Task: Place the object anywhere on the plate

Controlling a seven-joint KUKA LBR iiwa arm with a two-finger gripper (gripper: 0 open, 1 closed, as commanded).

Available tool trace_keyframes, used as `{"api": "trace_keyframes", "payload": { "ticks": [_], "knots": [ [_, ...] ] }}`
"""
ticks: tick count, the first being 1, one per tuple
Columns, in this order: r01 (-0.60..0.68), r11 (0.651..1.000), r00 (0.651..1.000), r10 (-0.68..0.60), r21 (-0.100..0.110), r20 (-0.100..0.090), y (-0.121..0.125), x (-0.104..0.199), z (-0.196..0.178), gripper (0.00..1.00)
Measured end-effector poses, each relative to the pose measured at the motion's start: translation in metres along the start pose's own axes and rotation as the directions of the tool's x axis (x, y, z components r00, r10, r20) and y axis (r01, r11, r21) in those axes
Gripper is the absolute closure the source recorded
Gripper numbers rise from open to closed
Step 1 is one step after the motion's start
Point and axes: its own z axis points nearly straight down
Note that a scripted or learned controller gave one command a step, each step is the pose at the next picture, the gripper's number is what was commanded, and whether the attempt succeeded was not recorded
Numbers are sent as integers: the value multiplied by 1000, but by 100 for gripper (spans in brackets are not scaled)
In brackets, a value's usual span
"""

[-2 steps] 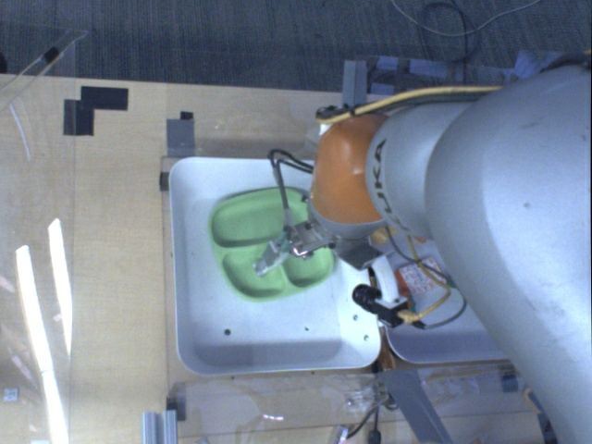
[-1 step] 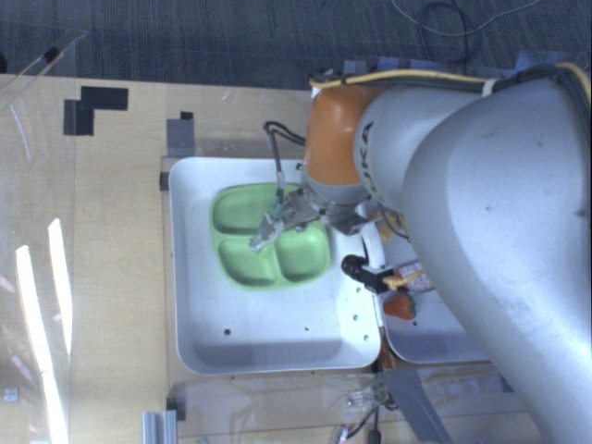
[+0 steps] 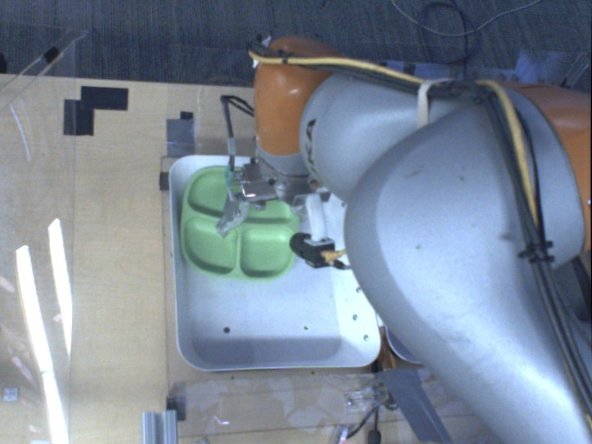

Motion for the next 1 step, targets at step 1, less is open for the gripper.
{"api": "trace_keyframes", "payload": {
  "ticks": [1],
  "knots": [
    [-267,958,964,264,-102,-42,19,34,-86,0]
  ]
}}
